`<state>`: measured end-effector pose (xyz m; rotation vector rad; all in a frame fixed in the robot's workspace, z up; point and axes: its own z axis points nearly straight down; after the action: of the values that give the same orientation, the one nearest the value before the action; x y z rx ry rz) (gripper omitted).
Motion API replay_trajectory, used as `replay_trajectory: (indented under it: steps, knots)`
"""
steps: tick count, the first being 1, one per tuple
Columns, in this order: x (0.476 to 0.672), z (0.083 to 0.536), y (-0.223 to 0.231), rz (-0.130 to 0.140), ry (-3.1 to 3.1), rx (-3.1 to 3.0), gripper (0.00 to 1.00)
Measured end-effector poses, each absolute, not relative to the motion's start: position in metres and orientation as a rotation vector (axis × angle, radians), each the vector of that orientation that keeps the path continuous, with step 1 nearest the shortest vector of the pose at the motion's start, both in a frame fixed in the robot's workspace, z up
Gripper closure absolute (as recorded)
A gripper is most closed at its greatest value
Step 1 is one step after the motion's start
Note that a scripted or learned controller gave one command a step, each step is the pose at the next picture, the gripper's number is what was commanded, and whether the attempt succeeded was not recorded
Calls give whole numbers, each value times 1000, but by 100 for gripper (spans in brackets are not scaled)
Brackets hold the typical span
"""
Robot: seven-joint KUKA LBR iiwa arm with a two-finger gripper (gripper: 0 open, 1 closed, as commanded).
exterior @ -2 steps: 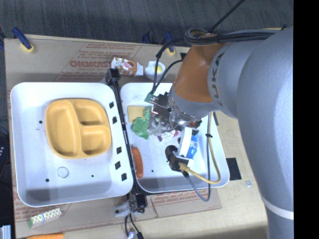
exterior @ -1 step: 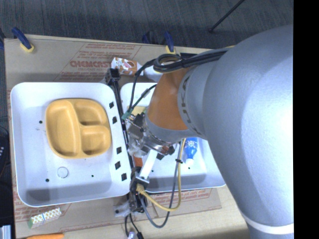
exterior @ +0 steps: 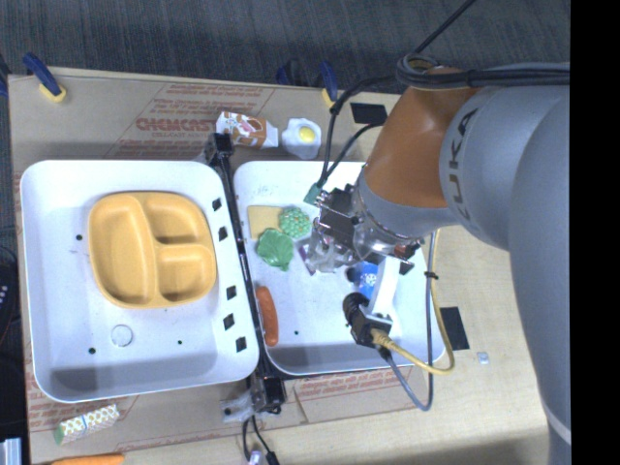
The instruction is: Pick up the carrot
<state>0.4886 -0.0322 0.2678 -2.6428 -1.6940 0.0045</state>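
I see the carrot point(exterior: 268, 316) lying against the right bin's point(exterior: 417, 361) left wall, untouched. My gripper point(exterior: 317, 256) hovers near it over green toys point(exterior: 276, 247), probably lining up.

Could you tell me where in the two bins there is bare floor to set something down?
The left bin has bare floor in front of and beside the yellow divided plate. In the right bin, a bare strip lies between the carrot and the arm's cable. Its far half is crowded: green toys, a yellow slice and the gripper.
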Motion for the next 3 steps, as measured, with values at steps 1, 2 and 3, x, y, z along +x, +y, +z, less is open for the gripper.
replay_trajectory:
  steps: [1,2,3]
  knots:
    - [475,191,46,9,-1732,-2614,100]
    - [476,191,28,4,-1478,-2770,100]
    - [476,222,4,3,-1691,-2645,100]
